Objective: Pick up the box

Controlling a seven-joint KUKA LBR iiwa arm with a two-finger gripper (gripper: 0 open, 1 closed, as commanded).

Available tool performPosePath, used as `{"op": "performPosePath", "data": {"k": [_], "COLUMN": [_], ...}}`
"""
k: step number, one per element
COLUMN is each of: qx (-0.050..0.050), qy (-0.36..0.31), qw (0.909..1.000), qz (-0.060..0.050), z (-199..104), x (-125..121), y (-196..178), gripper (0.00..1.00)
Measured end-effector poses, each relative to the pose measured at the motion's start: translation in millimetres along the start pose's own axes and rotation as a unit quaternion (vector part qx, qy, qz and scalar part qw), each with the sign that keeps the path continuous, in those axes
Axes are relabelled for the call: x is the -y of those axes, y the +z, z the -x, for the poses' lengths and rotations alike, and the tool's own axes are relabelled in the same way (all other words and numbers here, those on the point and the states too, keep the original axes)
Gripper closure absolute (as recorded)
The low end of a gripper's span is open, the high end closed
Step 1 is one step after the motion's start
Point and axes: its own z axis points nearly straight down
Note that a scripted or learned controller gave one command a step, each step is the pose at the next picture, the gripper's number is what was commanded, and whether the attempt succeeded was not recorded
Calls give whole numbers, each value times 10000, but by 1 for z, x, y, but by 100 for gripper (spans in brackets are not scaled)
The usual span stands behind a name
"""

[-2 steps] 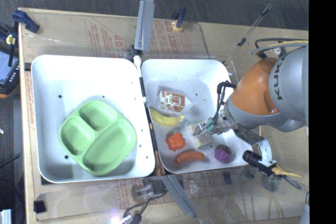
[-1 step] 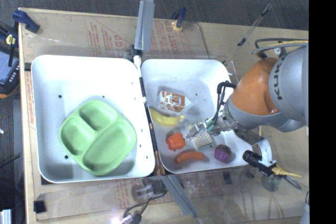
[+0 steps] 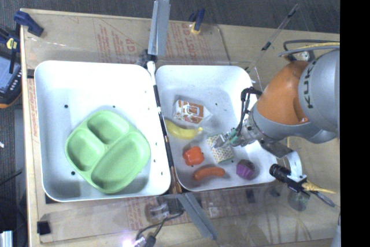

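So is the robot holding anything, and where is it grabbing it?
It can't be told. The gripper is at the right edge of the box in the right bin, but a grip isn't visible.

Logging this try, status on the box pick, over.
Gripper low in the right bin, at the box. Grip unconfirmed. Banana, red pepper, sausage crowd it.

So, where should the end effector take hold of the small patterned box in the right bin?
Grip the small white box with the speckled pattern across its two short sides, coming from above. It lies roughly flat, slightly turned, with a yellow banana and red pepper close on its left, so a side approach looks crowded.
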Motion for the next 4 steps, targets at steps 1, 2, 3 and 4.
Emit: {"op": "performPosePath", "data": {"k": [1,2,3,4], "qx": [2,-19,-43,-68], "qy": [-5,-50,-78,-503], "qw": [10000,10000,9999,9987], "qz": [-1,-31,-54,-52], "z": [0,3,0,-84], "x": [0,-6,-6,-8], "y": [0,21,16,-85], "gripper": [0,0,100,100]}}
